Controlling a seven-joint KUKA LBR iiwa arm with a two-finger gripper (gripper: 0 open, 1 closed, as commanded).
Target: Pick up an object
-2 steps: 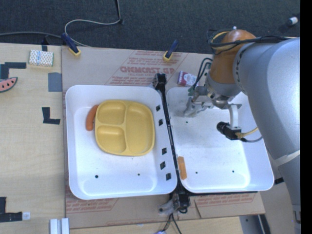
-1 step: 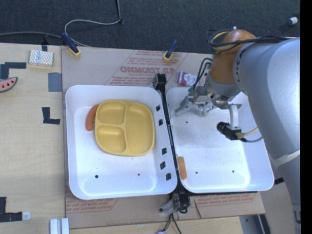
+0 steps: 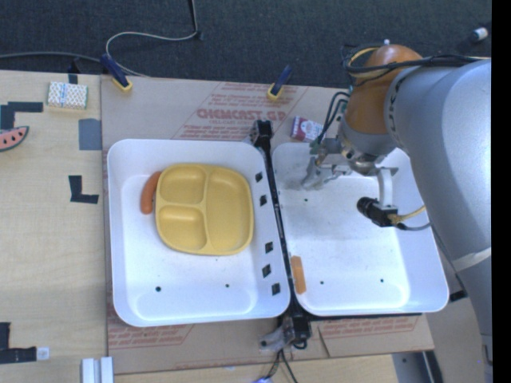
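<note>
Far left on the bench (image 3: 48, 238) lie a small patterned sponge-like block (image 3: 67, 95) and some black tape marks, well apart from the work. Next comes the left bin (image 3: 136, 294), holding a yellow divided plate (image 3: 204, 208) lying flat, with an orange sausage-shaped toy (image 3: 148, 193) tucked against the plate's left edge, likely just where it happened to come to rest. Both bins sit on a sheet of cardboard (image 3: 231, 114) printed in red; I read "CHEMCAST GP", the rest too small to make out. Yellow clips (image 3: 279, 82) at the back seem to pin the sheet down. Along the seam between the bins a small orange piece (image 3: 297, 274) lies at the near left edge of the right bin (image 3: 375, 282). Just behind that bin sits a small red-and-white packet (image 3: 304, 128), its print unreadable. The pincer (image 3: 318, 170) is low over the right bin's back half, and whether its tips are spread or closed I cannot tell. Nothing shows between them, so the candidates for picking lie apart from it.
</note>
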